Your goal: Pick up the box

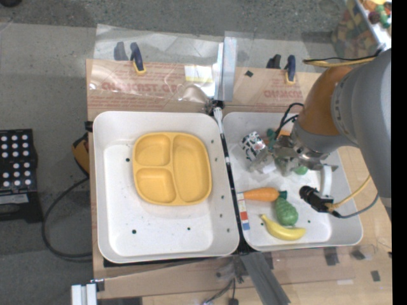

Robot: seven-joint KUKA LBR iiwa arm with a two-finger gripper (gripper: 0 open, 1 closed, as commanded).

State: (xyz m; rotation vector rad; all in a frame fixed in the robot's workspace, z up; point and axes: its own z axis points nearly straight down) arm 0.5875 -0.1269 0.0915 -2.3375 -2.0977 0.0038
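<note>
The box (243, 211) is a narrow white carton with red and blue patches, lying against the left wall of the right bin (343, 234), just left of the carrot. My gripper (282, 160) hangs low over the middle of the right bin, up and to the right of the box and apart from it. It sits beside a black-and-white toy (254, 146). The grey wrist with its orange band (321, 107) covers the gripper from above.
In the right bin lie an orange carrot (261, 195), a green vegetable (287, 212) and a yellow banana (282, 230). A yellow divided plate (172, 168) fills the middle of the left bin (114, 234). A black cable fitting (311, 196) hangs off the wrist.
</note>
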